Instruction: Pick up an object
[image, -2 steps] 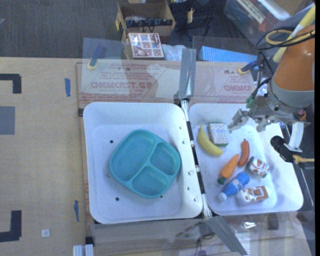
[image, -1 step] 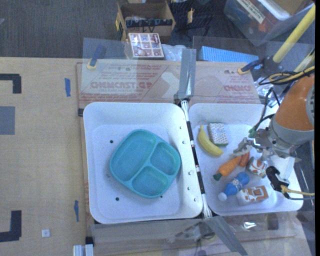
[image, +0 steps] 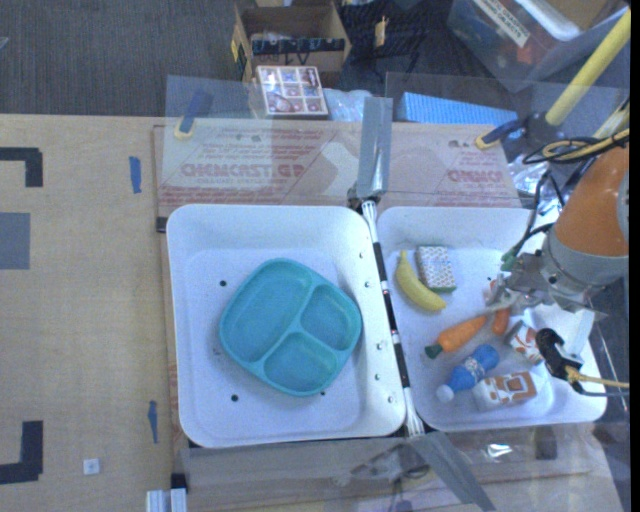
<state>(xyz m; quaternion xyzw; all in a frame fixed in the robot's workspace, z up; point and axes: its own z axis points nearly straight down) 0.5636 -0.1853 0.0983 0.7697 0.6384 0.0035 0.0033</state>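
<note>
Over right bin (image: 400, 232), gripper (image: 507, 292) just above carrot (image: 468, 333); grip state unreadable. Carrot's long axis runs diagonal, green end lower-left, orange tip toward gripper.

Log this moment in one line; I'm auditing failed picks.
claw over right bin | near carrot | nothing seen held | plate in left bin

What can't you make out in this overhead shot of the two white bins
- Gripper, camera view: the grey wrist covers its fingers, so open or shut cannot be told.
- Small white-and-orange object in the right white bin: partly under the wrist, too blurred to identify.
- White carton with orange print: print too small to read.
</note>
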